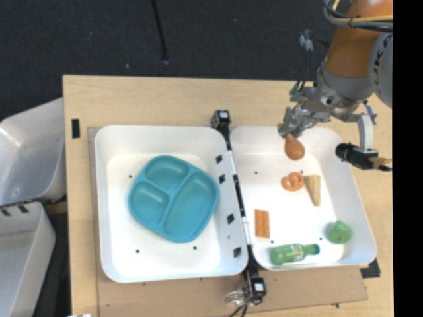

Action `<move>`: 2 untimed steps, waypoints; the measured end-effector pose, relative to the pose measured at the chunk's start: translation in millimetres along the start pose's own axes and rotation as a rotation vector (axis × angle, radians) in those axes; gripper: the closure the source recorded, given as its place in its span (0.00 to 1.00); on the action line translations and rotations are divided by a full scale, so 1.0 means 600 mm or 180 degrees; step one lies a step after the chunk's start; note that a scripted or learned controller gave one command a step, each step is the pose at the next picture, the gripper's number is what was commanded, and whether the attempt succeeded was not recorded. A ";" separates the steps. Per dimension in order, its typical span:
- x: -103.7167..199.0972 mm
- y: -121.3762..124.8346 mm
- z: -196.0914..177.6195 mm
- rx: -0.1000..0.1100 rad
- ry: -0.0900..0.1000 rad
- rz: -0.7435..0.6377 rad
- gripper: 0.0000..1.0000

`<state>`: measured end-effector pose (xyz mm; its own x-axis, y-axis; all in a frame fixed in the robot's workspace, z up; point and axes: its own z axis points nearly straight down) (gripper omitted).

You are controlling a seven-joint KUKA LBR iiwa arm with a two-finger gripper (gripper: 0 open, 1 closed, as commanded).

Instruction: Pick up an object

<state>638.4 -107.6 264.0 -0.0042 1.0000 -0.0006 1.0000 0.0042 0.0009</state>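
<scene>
Camera view: the gripper (295, 125) hangs over the right bin's (353, 197) far edge, directly above a brown egg-shaped object (294, 148); its opening and any contact cannot be told. The left bin (109, 243) bears a blue divided plate (174, 198). Both rest on a wooden bench (165, 98).

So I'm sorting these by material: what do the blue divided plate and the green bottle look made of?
Blue divided plate: probably moulded plastic, one even matte colour with soft rounded compartment ridges. Green bottle: likely toy plastic, slightly glossy, with a pale label band; too small to be sure.
</scene>
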 end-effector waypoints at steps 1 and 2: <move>0.072 -0.034 0.020 0.0005 -0.0001 0.0000 1.00; 0.147 -0.054 0.009 0.0002 0.0006 -0.0006 1.00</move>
<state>605.9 -19.4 258.5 -0.0061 1.0000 0.0012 1.0000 0.0061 0.0002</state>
